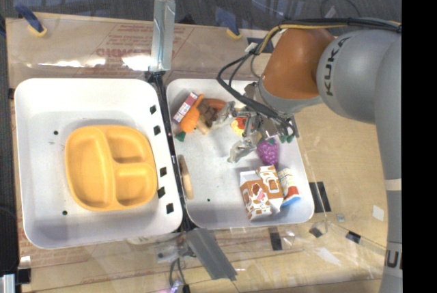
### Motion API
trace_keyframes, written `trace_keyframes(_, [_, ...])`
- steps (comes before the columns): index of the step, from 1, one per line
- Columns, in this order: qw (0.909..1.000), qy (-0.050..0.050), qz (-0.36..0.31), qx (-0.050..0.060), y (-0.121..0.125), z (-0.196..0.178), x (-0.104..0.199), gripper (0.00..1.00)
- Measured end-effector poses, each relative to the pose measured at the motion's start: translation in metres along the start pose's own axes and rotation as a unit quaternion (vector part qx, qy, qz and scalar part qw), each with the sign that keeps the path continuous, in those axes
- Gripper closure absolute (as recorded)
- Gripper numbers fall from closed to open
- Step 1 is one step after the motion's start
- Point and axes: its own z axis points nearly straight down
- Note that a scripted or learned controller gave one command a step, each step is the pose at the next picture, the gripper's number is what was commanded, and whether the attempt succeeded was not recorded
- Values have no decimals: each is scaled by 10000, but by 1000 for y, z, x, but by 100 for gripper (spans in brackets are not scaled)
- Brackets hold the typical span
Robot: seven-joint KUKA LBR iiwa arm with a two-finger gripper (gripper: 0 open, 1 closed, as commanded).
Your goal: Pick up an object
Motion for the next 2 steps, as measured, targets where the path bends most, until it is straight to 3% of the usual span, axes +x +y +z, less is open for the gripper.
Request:
trace_keyframes(1, [9999, 20, 132, 2, 9, 8, -56, 0])
trace_keyframes(2, [9991, -4, 428, 10, 52, 9, -68, 0])
